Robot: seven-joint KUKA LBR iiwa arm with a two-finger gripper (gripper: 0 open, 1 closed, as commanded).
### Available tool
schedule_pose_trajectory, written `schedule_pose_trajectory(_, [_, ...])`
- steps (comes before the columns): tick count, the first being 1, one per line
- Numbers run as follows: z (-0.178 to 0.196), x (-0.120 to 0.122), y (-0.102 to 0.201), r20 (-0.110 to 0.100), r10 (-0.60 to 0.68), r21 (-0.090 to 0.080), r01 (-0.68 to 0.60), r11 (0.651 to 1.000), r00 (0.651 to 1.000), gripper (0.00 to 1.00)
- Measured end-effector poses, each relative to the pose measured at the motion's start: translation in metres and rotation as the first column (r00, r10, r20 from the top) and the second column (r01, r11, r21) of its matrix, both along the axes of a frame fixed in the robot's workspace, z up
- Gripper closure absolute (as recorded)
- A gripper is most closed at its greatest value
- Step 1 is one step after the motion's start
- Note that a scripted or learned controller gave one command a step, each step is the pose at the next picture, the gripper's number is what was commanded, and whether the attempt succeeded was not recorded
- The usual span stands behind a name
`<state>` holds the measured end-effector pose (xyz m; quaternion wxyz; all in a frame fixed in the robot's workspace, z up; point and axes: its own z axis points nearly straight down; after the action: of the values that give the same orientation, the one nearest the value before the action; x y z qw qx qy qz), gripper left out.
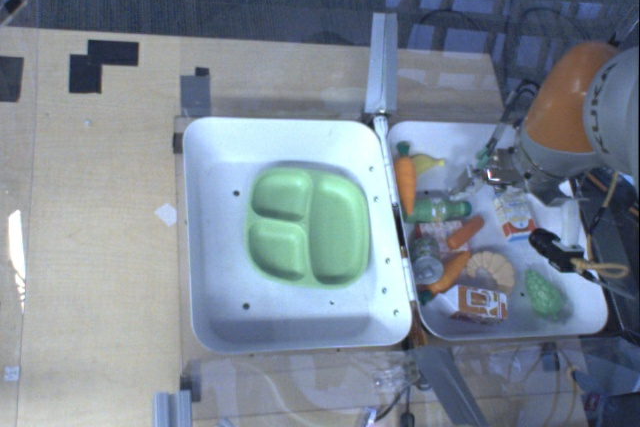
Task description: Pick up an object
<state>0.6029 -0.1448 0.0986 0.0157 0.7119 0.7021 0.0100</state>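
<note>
- The arm (575,110) reaches in over the right bin's (590,320) far edge, and its gripper (490,170) hangs above the bin's middle.
- Whether the gripper is spread or pinching cannot be told.
- The right bin holds a carrot (405,183) and a green bottle (437,210) near its left wall, a small carton (483,302) at the near edge, and a green lump (546,296) toward the near right corner.
- The left bin (210,315) holds a green divided tray (308,226) at its centre.

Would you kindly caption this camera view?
KUKA arm over right bin of toy food; green divided plate in left bin.
</note>
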Motion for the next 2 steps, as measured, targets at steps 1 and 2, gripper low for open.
schedule_pose_trajectory(1, [0.000, -0.019, 0.013, 0.001, 0.003, -0.004, -0.003, 1.000, 1.000, 0.00])
schedule_pose_trajectory(2, [-0.008, -0.076, 0.043, -0.015, -0.036, 0.006, 0.037, 0.999, 0.999, 0.00])
